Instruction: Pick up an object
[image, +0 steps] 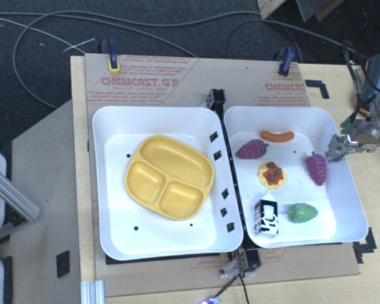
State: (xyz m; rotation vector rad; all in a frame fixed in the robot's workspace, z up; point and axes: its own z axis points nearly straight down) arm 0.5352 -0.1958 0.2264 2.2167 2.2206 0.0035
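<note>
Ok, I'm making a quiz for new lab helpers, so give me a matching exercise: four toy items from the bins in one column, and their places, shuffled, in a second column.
Things:
1. Yellow plastic divided plate
2. Orange toy hot dog
3. Green toy broccoli
4. Black-and-white toy milk carton

Places:
A. Front of the right bin, nearest the divider between the bins
B. Middle of the left bin
C. Back of the right bin
D. Front of the right bin, just right of the carton

Pairs: 1-B, 2-C, 3-D, 4-A
</note>
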